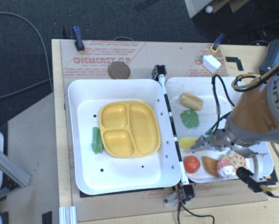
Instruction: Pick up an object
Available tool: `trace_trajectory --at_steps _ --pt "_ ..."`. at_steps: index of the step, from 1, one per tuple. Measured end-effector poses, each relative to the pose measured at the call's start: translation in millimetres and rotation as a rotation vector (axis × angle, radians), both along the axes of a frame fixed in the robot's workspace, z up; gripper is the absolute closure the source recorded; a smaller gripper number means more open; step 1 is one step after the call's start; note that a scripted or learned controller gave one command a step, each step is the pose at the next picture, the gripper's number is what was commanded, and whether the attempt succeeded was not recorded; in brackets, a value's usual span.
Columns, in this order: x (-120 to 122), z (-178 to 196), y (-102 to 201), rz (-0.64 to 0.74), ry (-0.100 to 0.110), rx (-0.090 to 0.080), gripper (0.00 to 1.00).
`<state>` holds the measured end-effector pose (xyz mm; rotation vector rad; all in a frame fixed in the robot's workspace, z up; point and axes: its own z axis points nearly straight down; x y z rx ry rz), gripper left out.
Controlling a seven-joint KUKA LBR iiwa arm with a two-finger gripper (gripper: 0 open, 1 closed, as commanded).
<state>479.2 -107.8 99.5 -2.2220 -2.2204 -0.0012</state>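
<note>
The right bin (174, 85) holds several toy foods: a tan bread roll (191, 101), a green leafy piece (190, 119), a yellow piece (186, 142), a red tomato (191, 164), an orange-brown piece (210, 165) and a red-and-white piece (230, 164). My gripper (203, 142) hangs low over the middle of this bin. It points left, and its tip is just right of the yellow piece. I see nothing held in it. The arm's orange band (251, 111) covers the right side of the bin.
The left bin (79, 125) holds a yellow divided plate (129, 128), with a green pod (97, 140) beside its left edge. A brown disc (118, 70) lies on the bench behind the bins. Blue clamps (77, 37) sit on the bench's far edge. A black cable (217, 101) loops over the right bin.
</note>
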Motion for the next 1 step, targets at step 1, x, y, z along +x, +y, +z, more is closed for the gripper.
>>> trace_trajectory --at_steps 1 --pt "52.4 -15.1 9.7 0.002 0.000 -0.001 0.00"
